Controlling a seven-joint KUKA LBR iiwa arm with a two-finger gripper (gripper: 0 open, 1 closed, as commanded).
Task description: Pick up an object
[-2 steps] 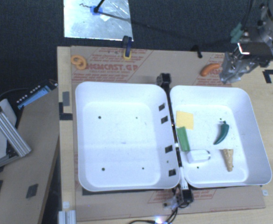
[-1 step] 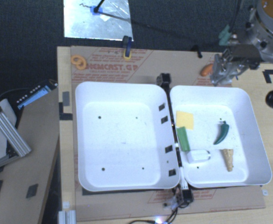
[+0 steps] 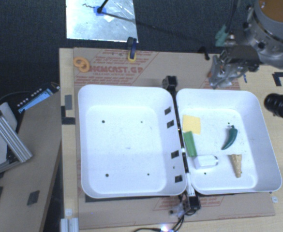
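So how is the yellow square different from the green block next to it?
The yellow square is flat and wide; the green block is long, narrow and thicker. The yellow square lies farther from the camera, and the green block lies nearer. Both lie in the right bin, near its left wall.

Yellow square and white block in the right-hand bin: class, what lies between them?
In the camera view, the green block lies between the yellow square and the white block, along the right bin's left side.
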